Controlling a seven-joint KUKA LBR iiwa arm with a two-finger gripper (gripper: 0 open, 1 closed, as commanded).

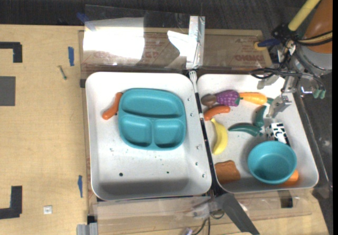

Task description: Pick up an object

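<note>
Two white bins sit side by side on the bench. The left bin (100, 165) holds a teal divided plate (152, 118) near its middle, with an orange carrot-like piece (111, 106) lying tilted against the plate's left edge. The right bin (309, 147) is crowded with toy food: a purple grape bunch (227, 97) near the top, a brown piece (209, 100) just left of it, and an orange carrot (252, 98) just right of it. Below the grapes lies a small orange-red piece (215, 112), and under that a yellow banana (219, 137) runs down along the bin's left wall. A brown bread-like piece (227, 170) rests in the lower left corner, and a teal bowl (271, 161) stands upright in the lower right part, with an orange piece (293, 177) just showing behind its right rim. A dark teal curved thing (244, 129) lies between the banana and the bowl. The arm reaches in from the upper right, and the gripper (275, 111) hangs over the right bin, above the bowl and just right of the carrot. A black-and-white tag (279, 133) shows just below it. Nothing is visibly between the fingers, and whether they are spread or closed cannot be told from this angle.
</note>
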